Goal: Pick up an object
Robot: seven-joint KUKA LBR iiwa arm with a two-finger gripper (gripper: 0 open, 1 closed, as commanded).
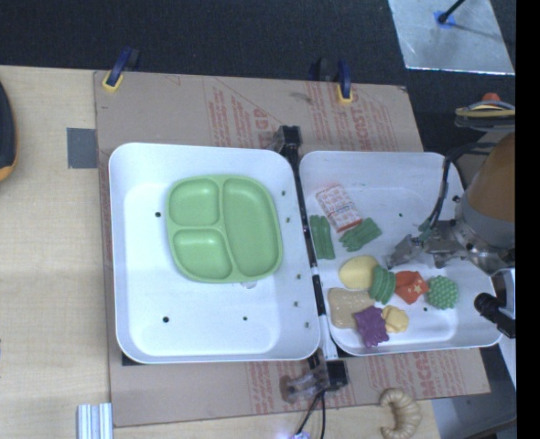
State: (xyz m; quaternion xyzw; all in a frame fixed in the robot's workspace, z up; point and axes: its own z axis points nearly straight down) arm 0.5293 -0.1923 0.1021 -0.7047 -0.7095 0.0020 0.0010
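Toys all heaped along the right bin [389,165]'s front edge, so the gripper [407,251] hangs w/ fingers spread, holding nothing, just above the red toy [410,286], prob. its target. Green plate [224,228] sits alone mid left bin [133,245].

Light wood counter [41,273], brown cardboard sheet [252,108] clamped on top with blue-yellow clips [118,69]. Dark carpet floor [206,16] behind, pale patch [448,21] top right.

Grey arm [490,210], orange band, black cable.
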